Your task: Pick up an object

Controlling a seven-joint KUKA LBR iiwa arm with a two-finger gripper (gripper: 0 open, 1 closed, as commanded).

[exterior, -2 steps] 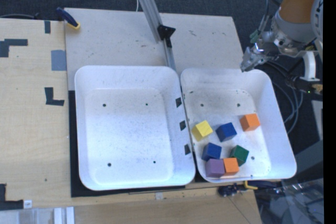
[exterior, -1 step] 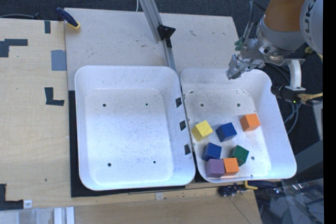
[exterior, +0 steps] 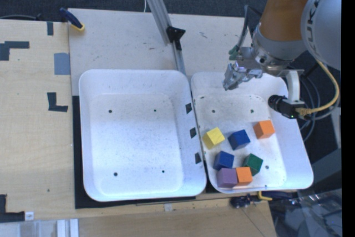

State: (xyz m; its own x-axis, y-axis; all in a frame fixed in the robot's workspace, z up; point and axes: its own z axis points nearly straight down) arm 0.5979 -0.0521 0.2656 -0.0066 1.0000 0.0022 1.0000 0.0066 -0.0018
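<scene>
**Over the right bin's upper edge, the gripper hangs above the blocks**

Toward the upper right of the frame we see the grey arm (exterior: 324, 19) with its orange band (exterior: 288, 0) reaching in, and its gripper (exterior: 232, 83) hangs over the upper left part of the right bin (exterior: 294, 175). We see nothing between its fingertips, and they sit close together, though we cannot tell from this slant whether they are fully closed.

Below the gripper, well apart from it, we find the blocks gathered in the lower half of that bin. A yellow cube (exterior: 214, 137) lies at the left of the group, near the bin's left wall. Just right of it sits a blue cube (exterior: 239, 139), and further right, apart from the rest, an orange cube (exterior: 264, 129). Lower down we see a second blue cube (exterior: 224, 160), with a green cube (exterior: 254, 163) to its right. At the bottom of the group a purple cube (exterior: 227, 177) and a smaller orange cube (exterior: 244, 175) sit touching side by side.

Left of this, the left bin (exterior: 89, 119) fills the middle of the frame. A metal rail (exterior: 158, 3) slants down from the top edge toward the gap between the bins, and a blue-and-yellow tool (exterior: 72, 19) lies on the bench at the upper left.
</scene>
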